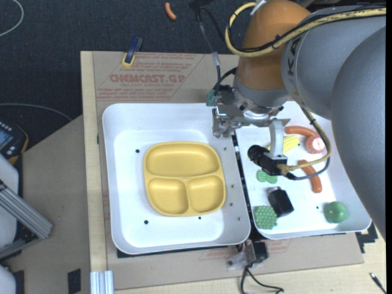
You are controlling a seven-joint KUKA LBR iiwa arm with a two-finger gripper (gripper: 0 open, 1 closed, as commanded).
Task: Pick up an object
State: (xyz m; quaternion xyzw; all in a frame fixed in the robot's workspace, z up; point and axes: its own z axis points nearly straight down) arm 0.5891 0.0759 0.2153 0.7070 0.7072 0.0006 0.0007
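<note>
My gripper point(222, 126) hangs below the orange wrist band, over the far end of the divide between the two bins. In the right bin point(343, 228) lie a yellow piece point(289, 143), an orange sausage point(299, 130), a red and white round piece point(316, 143), an orange stick point(313, 177), a green ball point(335, 212), a knobbly green piece point(264, 216), a small green piece point(267, 177) and a black block point(280, 201). All of these sit to the right of and nearer than the gripper. Nothing shows held in it.
The left bin point(122, 139) holds a yellow divided plate point(184, 177). The grey arm covers the right bin's far right part. A black cable fitting point(263, 158) hangs off the wrist over the right bin. A blue and yellow clamp point(131, 52) sits at the bench's back edge.
</note>
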